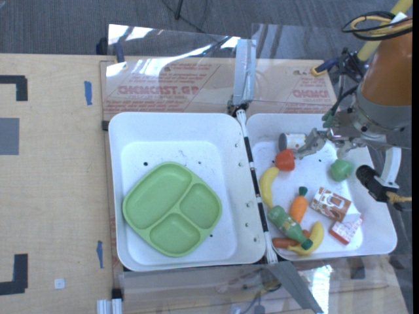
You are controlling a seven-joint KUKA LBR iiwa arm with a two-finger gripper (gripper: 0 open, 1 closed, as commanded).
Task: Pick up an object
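The camera view is taken from above the bench, and the grey arm with its orange band (386,70) is seen reaching in over the right bin (386,241). The gripper (313,141) is held low over the far part of that bin; whether it is released or clenched cannot be told, and nothing is seen grasped by it. Just below and to the left of the gripper a red tomato (285,160) lies on the bin floor, and close to its left a small white object (291,139) is found, too blurred to be named. To the gripper's lower right a green round fruit (341,169) rests. Further below, a yellow banana (268,185) lies along the bin's left wall, an orange carrot (298,208) stands near the middle, and a green bottle (285,219) lies beside it, with a second banana (313,239) at the bin's near edge. A brown-and-white carton (329,205) and a red-and-white packet (346,228) lie well below the gripper; their print is too small to be read. Far to the gripper's left, a green divided plate (172,208) lies in the left bin (124,136). Behind the bins, cardboard (163,87) bears mirrored red lettering that is not clearly legible
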